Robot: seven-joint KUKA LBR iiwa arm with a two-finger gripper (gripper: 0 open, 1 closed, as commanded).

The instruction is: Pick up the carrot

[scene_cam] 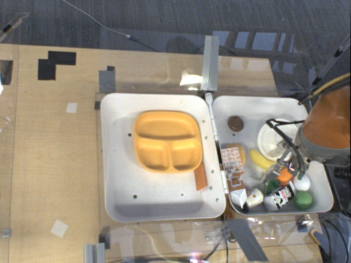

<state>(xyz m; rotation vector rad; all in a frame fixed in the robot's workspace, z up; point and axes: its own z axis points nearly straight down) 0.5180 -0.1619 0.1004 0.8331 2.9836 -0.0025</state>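
Observation:
The carrot [284, 176] is a small orange piece with a dark green top [272, 186], lying in the front part of the right bin [323, 204]. My gripper [289, 167] hangs low directly over the carrot's orange end, reaching in from the right under the orange wrist band [329, 122]. The gripper's body and cables hide part of the carrot, and contact with it cannot be judged.
Crowded around the carrot are a yellow banana [260, 159], a white bowl [271, 141], a white ball [302, 184], a green ball [303, 200], a black-and-white item [278, 197] and a small bottle [253, 198]. The left bin [115, 201] holds a yellow divided plate [167, 141] and a brown block [201, 177].

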